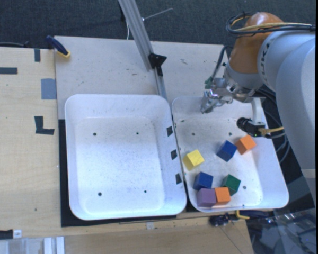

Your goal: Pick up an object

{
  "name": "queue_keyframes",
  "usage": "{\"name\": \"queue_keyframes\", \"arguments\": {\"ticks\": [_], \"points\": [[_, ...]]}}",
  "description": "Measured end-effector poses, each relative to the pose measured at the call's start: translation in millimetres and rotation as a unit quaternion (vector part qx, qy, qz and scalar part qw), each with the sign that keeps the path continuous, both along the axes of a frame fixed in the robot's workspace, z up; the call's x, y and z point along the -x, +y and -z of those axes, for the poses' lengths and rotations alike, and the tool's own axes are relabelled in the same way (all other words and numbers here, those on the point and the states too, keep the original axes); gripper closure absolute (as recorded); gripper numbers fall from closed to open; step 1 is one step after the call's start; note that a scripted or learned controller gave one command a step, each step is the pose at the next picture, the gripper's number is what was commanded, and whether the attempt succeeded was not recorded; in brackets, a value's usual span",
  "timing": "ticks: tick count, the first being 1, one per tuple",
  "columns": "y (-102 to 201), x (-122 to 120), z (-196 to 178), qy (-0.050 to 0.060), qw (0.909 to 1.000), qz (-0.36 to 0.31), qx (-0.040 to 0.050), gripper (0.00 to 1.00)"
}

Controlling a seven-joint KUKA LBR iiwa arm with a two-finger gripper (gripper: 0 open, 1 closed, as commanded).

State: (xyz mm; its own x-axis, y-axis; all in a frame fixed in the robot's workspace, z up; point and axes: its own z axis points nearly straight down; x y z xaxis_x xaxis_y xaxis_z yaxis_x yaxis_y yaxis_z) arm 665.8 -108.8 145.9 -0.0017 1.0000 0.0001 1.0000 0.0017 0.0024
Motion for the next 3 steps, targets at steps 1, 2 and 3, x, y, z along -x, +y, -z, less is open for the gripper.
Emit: {"name": "queue_keyframes", "arguments": {"ticks": [1,2,3], "points": [[0.6,6.5,-45.7,0.0,1.0,0.0,0.0002,1.0],[-3.3,13.3,-93.1,-0.001,1.0,0.001,0.0004,1.0],[46.7,34.1,-102.0,0.002,1.0,-0.002,-0.001,1.0]]}}
